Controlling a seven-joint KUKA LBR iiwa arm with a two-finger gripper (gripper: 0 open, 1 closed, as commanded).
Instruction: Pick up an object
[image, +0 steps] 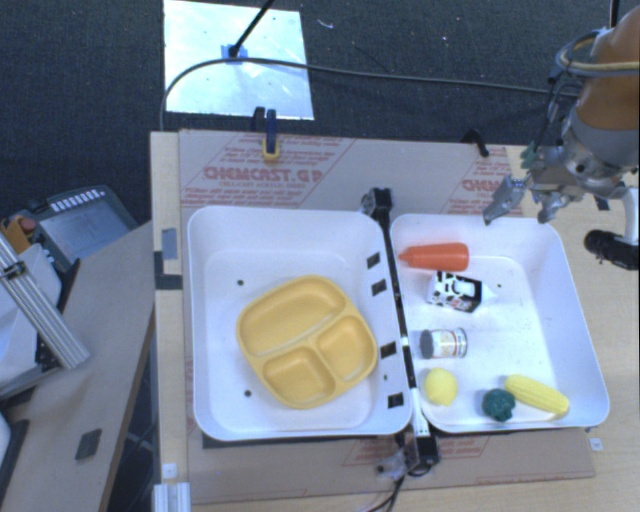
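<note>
- Judging from how things lay, the task was at its very start: nothing was lifted yet, and every object rested on a bin floor.
- The gripper (527, 203) hung above the far rim of the right bin (560, 255), at about one o'clock from that bin's middle. Its two fingers stood apart, with nothing between them.
- The nearest candidates were the carrot (434, 256), at eleven o'clock in the right bin, and just beside it the black-and-white cow toy (455, 291).
- Further toward six o'clock lay a small jar (444, 344) on its side, a lemon (441, 386), a green broccoli-like piece (498, 403) and a corn cob (537, 396).
- The left bin (215, 250) carried a yellow divided tray (305, 340).
- What was left, in my opinion, was everything: to choose one object, to descend over it, to close on it and to raise it.
</note>
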